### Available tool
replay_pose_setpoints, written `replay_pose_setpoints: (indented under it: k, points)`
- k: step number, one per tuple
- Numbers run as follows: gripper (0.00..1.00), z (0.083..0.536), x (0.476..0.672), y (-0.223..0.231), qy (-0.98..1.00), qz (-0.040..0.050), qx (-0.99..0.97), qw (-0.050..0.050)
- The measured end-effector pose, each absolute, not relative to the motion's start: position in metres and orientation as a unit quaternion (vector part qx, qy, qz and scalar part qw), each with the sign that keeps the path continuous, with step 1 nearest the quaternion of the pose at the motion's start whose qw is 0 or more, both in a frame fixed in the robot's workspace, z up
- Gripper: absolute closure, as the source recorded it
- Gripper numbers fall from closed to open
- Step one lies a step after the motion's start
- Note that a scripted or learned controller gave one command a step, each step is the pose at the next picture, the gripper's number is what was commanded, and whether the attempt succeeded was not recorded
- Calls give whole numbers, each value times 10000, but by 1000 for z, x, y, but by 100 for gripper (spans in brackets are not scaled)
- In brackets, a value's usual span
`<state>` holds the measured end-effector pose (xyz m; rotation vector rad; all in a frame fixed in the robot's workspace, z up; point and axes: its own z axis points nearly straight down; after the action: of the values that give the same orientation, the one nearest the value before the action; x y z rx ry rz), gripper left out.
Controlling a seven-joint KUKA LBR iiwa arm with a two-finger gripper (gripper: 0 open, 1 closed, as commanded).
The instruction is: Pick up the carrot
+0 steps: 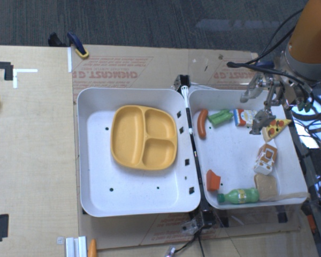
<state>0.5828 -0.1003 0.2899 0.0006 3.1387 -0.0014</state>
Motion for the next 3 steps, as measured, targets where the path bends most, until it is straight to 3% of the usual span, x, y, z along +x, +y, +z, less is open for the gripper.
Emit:
replay_pose_setpoints:
  k: [1,2,3]
  points:
    - [0,252,602,-45,9838,-4,1793,9]
    - [0,213,582,48,9974,2,716,7]
    - [0,191,540,81,9995,1,325,-2]
